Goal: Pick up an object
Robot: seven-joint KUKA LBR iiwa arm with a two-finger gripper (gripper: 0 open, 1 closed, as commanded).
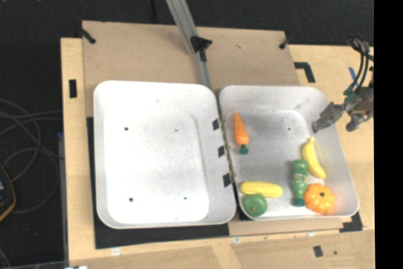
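my gripper [343, 115] hangs at the right bin's [277, 97] far right rim, fingers spread apart with nothing between them. the banana [313, 158] lies just below me inside the bin, near the green pepper [298, 182] and the pumpkin [319, 198]. i'd judge the banana the easiest reach: swing in over the rim, turn my fingers across its narrow width, and come down clear of the pepper.

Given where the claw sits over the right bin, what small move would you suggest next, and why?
Probably a short move inward and down toward the banana. The claw sits at the right bin's far right edge with nothing between its fingers, and the banana lies nearest, just below it in the camera view, with some clear floor on its left side.
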